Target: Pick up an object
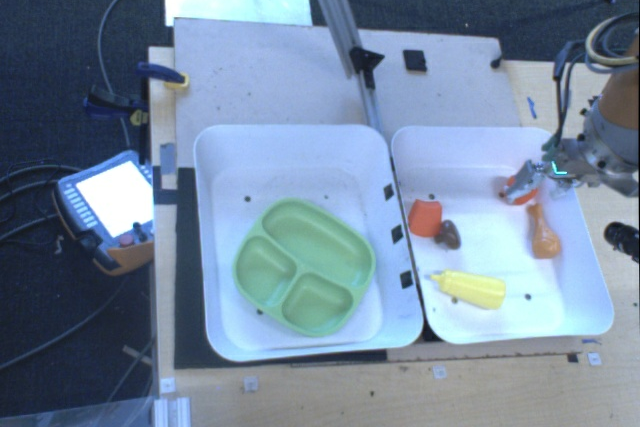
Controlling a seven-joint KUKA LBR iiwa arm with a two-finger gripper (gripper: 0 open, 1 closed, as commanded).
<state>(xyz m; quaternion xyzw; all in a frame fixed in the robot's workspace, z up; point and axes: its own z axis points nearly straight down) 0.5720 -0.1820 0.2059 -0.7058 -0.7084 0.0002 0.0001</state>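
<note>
The gripper (522,185) hangs low over the far right part of the right bin (590,310), reaching in from the arm (612,130) at the right edge. Its orange-tipped fingers (517,187) are too small and blurred to judge, so whether they are open or closed cannot be told, and nothing can be seen held between them.

Just in front of the fingers lies an orange pear-shaped object (544,233), its narrow end pointing up toward the gripper, near but apparently apart from the tips. Further left in the same bin sits a small red-orange cup (425,217) with a brown lump (449,235) touching its right side. Nearer the front edge a yellow bottle (472,288) lies on its side, its nozzle pointing left, well apart from the gripper.

The left bin (220,215) holds a green divided plate (303,265) with three compartments. The bench (270,75) behind the bins carries a slanted metal pole (335,0) and a small black block (415,61).
</note>
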